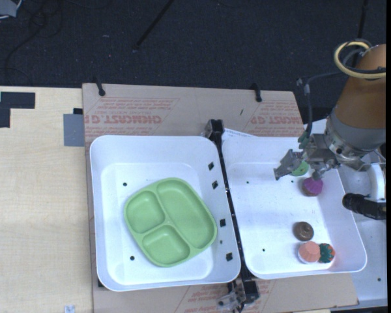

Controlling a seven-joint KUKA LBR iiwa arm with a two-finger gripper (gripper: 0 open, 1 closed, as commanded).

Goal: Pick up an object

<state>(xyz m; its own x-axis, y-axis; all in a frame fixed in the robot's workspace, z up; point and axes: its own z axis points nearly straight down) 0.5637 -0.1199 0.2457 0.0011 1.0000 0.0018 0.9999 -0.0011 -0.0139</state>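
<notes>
Gripper [304,165] low over right bin's [267,253] far right part, fingers spread, a small light-green object [301,169] between them, grip uncertain. Arm [358,106] enters from right. Purple object [312,186] just beside; no clear long axis. Green divided plate [169,222] in left bin [111,175].

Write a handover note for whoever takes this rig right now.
Gripper: over the right bin, upper right part, beside a purple object; something light green sits at it, grasp not confirmed.
Right bin also has a brown disc and an orange and green piece near its lower right corner.
Left bin holds a green divided plate.
Done: no lift confirmed.
Left: grasp one object and raise it.
</notes>
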